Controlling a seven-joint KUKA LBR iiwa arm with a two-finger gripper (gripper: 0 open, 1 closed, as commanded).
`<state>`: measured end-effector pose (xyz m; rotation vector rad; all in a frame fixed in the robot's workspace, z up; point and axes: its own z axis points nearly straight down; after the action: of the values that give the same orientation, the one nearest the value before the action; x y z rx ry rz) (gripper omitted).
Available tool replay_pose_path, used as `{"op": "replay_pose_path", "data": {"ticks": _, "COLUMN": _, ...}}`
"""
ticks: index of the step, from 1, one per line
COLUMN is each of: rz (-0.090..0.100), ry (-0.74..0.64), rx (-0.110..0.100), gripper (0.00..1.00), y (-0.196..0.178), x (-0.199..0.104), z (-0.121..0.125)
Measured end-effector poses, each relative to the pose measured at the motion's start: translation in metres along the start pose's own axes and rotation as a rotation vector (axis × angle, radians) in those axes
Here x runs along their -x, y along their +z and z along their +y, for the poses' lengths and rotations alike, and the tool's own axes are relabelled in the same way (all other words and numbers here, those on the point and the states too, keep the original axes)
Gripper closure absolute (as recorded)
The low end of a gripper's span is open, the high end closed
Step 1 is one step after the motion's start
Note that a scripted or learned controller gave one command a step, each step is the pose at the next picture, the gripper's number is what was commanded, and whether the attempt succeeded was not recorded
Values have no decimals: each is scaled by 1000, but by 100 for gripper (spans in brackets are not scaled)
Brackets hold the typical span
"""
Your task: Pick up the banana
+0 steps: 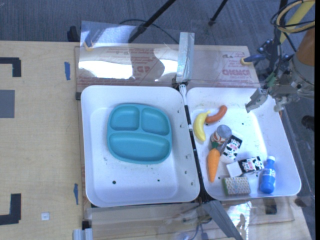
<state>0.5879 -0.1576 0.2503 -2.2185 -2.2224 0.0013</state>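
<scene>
Bench, seen from above at a slant: 2 shallow white bins side by side.

Left bin [95, 149], centre-left of the frame: 1 teal plate [139, 133] with 3 compartments, lying flat in the middle of the bin.

Right bin [280, 134], centre-right of the frame:
- 1 banana [200, 126], yellow, curved, lying near the bin's left wall in its upper-left part, untouched.
- 1 sausage [216, 114], orange-red, just right of the banana's upper end, touching or nearly touching it.
- 1 grey can [222, 133], lying below the sausage, beside the banana's lower end.
- 1 carrot [213, 164], orange, tip pointing to the lower edge of the frame, below the can.
- 2 small black-and-white cartons: 1st carton [232, 147] right of the carrot's top, 2nd carton [251, 164] further to the lower right.
- 1 sponge [236, 185], greenish, near the bin's lower edge.
- 1 blue bottle [268, 176], in the lower-right corner.

Gripper [258, 100]: at the upper right of the frame, over the right bin's upper-right part, well apart from the banana. Whether its jaws are spread or pressed together I cannot tell; nothing is seen between them.
</scene>
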Motion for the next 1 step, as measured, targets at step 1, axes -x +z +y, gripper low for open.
{"op": "replay_pose_path", "data": {"ticks": 1, "rz": -3, "ry": -347, "rx": 6, "gripper": 0, "y": 50, "x": -76, "z": 80}}
